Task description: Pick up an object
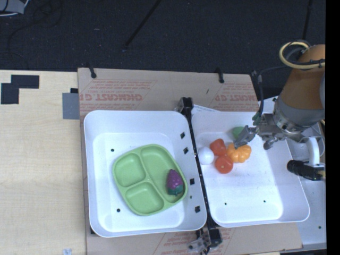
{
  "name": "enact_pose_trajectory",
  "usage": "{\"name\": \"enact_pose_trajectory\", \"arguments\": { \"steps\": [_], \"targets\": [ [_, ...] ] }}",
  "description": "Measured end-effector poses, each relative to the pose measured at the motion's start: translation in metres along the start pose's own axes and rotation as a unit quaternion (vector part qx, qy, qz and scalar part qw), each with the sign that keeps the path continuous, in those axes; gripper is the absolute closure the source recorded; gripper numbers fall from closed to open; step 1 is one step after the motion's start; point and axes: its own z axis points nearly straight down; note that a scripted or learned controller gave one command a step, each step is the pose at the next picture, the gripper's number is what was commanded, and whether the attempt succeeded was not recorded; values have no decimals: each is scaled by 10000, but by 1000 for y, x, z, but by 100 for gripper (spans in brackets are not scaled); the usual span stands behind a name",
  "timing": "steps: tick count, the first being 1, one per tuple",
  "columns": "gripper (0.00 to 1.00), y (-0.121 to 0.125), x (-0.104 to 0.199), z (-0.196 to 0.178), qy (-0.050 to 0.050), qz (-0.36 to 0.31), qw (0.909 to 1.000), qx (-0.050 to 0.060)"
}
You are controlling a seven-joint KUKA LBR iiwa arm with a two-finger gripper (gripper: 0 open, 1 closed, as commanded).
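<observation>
The arm comes in from the right and the hand point(247, 136) hangs over the right bin point(265, 206), low above a tight cluster of toy food. Whether it is spread or pressed together, I cannot tell from this angle; nothing shows between its tips. Right beneath and beside it sit the orange pepper point(240, 153), a green piece point(237, 132) half hidden at the far side, two red pieces point(218, 145) point(223, 165) and a white ball point(205, 155) against the divider.

The risk is the crowding. These pieces touch one another, so a descent could land on a seam between two, nudging them apart, or the round ones could squirt out sideways.

Over in the left bin point(101, 137), a green divided plate point(141, 182) carries a purple fruit point(174, 180) in its right compartment.

Both bins rest on brown cardboard point(138, 92) atop a pale wooden tabletop point(37, 158). Beyond it lies dark floor with loose cables.
</observation>
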Motion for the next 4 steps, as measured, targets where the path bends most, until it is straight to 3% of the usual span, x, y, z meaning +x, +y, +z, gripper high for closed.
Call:
{"name": "enact_pose_trajectory", "arguments": {
  "steps": [1,3,4],
  "targets": [
    [0,3,0,-6,-8,-8,10000,-58],
    [0,15,1,101,-9,-7,10000,-47],
    [0,15,2,120,-9,0,10000,-53]
  ]
}}
